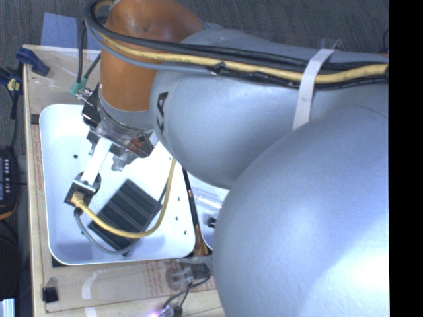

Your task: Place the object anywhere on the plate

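Note:
The grey arm (277,150), with its orange band (142,38), reaches from the right and covers most of the view. Its gripper (122,223), a black ribbed block, hangs low over the front part of the left white bin (49,177). A white bracket (92,167) and a yellow cable (155,223) run alongside it. The bare part of the left bin's floor around the gripper has nothing lying on it. The arm hides whatever lies under the gripper, and nearly all of the right bin (210,203).
The wooden bench (132,276) carries tape marks along its front edge. A blue clamp (30,59) sits at the back left corner. A black device (6,177) hangs off the left side. Grey carpet lies beyond the bench.

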### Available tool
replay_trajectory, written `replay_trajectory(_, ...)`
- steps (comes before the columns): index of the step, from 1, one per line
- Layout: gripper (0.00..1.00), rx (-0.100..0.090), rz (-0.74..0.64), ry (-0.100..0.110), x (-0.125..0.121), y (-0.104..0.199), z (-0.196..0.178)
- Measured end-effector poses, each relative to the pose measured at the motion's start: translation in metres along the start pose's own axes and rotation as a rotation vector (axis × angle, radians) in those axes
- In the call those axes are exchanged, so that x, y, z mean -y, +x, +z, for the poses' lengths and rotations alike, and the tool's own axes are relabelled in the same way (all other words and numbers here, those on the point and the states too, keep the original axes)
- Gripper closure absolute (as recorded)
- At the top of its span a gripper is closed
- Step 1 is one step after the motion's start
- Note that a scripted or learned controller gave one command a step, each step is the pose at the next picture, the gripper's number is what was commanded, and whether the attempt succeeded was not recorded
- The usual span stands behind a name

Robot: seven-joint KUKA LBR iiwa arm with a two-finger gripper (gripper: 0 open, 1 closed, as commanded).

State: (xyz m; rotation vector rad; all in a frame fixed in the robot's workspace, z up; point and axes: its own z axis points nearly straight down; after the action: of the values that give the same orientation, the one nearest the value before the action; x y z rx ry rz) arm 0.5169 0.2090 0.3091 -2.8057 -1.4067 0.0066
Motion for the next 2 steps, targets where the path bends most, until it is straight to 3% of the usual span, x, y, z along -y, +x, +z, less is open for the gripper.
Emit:
replay_trajectory(1,1.0,0.002,-0.208,0.001,0.026,-0.035,-0.002)
replay_trajectory(2,1.0,0.003,-0.417,0.001,0.004,-0.062,0.01)
